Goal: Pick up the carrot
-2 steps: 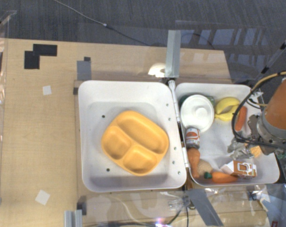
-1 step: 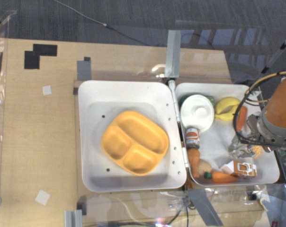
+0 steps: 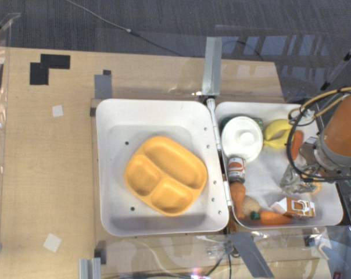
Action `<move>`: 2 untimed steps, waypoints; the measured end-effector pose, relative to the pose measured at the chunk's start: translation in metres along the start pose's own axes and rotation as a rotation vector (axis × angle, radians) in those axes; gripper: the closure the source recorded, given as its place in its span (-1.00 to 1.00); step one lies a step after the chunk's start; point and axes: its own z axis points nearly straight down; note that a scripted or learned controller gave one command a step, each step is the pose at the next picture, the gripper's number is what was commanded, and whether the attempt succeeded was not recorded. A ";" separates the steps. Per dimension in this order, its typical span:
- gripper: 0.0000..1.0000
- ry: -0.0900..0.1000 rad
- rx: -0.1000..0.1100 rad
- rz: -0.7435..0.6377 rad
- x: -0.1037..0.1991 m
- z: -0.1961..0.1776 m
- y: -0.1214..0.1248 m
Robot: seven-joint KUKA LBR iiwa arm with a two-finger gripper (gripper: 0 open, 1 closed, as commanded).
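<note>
1. Along the near wall of the right bin (image 3: pixel 336 214) lies a carrot (image 3: pixel 274 217), orange, green top pointing left, lengthwise against that wall
2. Just left of it, in the near left corner, a second carrot-like piece (image 3: pixel 238 195) stands along the bin's left wall, with a pale round item (image 3: pixel 251 204) beside it; I cannot tell what that item is
3. To the right of the carrot a small carton (image 3: pixel 298 207), orange and white, lies flat, touching or nearly touching the carrot's tip
4. The gripper (image 3: pixel 296 179) hangs above the right part of this bin, just beyond the carton and apart from the carrot; whether its jaws are wide or narrow I cannot tell, and nothing shows between them
5. Above it sits the arm's orange band (image 3: pixel 343 129), with yellow and black cables looping over it
6. Midway along the left wall, a small can (image 3: pixel 236 168) with a red label
7. Farther back, a white lid-like round (image 3: pixel 242 137), then a banana (image 3: pixel 278 131), with a red-orange piece (image 3: pixel 296 145) at its right
8. In the left bin (image 3: pixel 114 115), a yellow divided plate (image 3: pixel 166 174) rests near the middle
</note>
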 end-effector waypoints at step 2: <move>1.00 -0.008 0.007 0.001 -0.003 -0.013 -0.002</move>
